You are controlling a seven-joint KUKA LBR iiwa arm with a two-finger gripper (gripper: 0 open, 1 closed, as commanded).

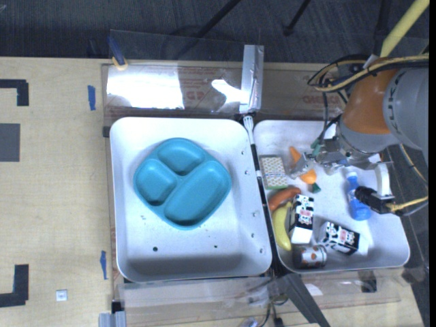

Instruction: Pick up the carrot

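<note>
Two white bins side by side, blue divided plate [181,181] in left bin [136,251], gripper [319,157] low in right bin's [388,240] far part, finger state hidden, carrot [283,197] lying near-left of it beside banana [281,227].

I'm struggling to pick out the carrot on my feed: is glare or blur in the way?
Camera view: strong glare sits on the clear sheet behind the left bin, not over the right bin. The carrot beside the banana is evenly lit but small and soft. The gripper area is cluttered and slightly blurred.
</note>
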